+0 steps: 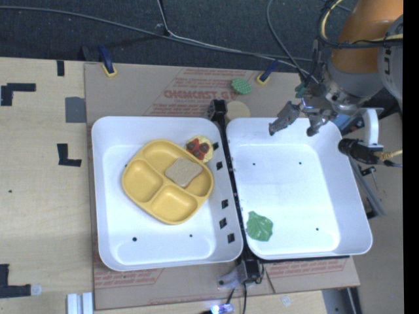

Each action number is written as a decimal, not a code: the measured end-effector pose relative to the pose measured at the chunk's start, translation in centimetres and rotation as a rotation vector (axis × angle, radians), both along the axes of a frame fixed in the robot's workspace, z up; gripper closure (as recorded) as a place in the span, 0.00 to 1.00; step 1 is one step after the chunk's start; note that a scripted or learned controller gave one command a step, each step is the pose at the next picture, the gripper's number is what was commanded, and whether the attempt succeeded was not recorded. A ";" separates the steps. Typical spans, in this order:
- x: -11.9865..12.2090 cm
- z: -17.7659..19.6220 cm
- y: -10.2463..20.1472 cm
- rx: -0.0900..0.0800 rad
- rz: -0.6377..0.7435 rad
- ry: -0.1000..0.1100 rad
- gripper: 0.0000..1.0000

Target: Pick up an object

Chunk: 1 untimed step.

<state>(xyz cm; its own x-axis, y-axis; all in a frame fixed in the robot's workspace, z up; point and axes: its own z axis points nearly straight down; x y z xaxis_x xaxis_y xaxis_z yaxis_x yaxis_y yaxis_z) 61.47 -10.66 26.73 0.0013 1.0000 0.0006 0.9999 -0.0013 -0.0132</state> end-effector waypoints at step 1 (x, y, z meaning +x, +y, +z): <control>0.2 0.7 0.0 -0.001 0.003 -0.012 0.00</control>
<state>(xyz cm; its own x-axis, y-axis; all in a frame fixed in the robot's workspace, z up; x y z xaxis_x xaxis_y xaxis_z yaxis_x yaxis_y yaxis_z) 61.67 -10.65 27.43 -0.0016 1.0000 -0.0005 1.0000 0.0016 -0.0015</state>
